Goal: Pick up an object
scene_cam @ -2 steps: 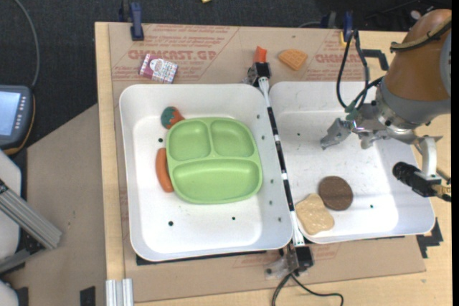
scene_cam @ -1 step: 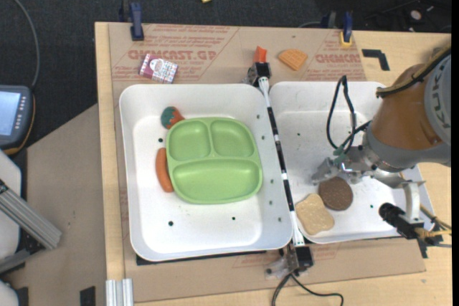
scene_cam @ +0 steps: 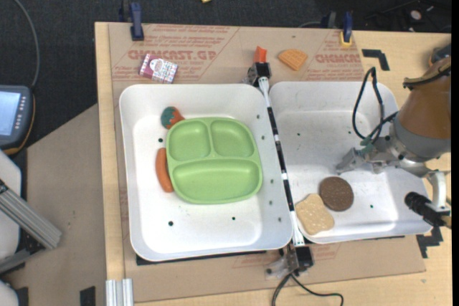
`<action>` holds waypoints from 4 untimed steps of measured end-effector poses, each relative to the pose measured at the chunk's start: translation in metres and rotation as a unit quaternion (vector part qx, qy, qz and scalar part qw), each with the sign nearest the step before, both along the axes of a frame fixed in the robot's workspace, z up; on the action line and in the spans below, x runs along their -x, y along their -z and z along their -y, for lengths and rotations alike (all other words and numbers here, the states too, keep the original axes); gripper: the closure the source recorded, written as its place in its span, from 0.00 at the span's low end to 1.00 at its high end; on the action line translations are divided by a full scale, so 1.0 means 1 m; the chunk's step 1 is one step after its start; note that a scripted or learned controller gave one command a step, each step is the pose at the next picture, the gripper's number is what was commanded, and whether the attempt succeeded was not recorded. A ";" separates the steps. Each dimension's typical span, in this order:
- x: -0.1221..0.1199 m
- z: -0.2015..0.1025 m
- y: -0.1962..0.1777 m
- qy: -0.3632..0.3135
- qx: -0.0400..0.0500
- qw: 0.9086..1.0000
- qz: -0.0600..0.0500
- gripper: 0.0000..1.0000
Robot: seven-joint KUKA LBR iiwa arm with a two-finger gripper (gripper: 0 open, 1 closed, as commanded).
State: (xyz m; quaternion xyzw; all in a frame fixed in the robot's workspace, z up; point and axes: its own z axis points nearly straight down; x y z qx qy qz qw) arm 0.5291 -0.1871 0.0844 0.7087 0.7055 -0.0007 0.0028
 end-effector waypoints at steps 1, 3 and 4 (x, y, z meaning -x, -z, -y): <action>-0.094 -0.075 -0.055 -0.008 -0.003 1.000 0.005 0.00; 0.047 -0.076 -0.002 -0.001 0.000 1.000 0.005 0.00; 0.044 -0.074 -0.016 -0.002 0.001 1.000 0.009 1.00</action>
